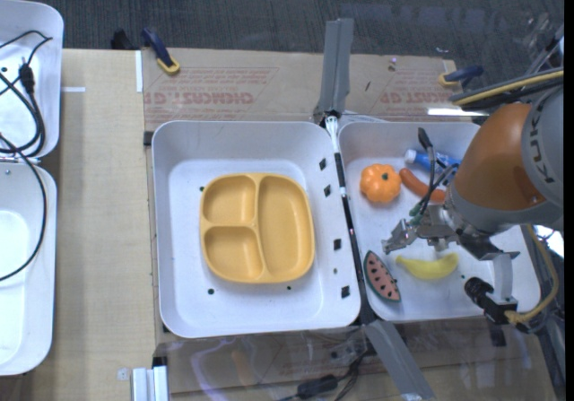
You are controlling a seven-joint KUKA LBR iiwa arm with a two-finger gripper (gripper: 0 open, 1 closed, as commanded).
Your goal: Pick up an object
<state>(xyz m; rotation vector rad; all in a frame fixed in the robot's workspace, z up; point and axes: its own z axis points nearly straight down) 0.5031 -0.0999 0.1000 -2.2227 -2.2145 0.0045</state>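
In the right bin [502, 296], a yellow banana [428, 266] lies near the front. A watermelon slice [381, 276] rests against the bin's left wall. Further back sit a small orange pumpkin [380, 184], an orange-red carrot-like piece [418, 182] and a blue-and-white object [427, 158]. My gripper [411, 233] hangs low over the bin, just above and left of the banana, between it and the pumpkin. Nothing is visibly held in it. The arm's orange band [498, 161] covers the bin's right part.
The left bin [179, 300] holds a yellow divided plate [257, 228]. A grey divider post [336, 67] stands at the back between the bins. Blue clamps [160, 51] sit on the cardboard behind. White trays with black cables [22, 76] lie far left.
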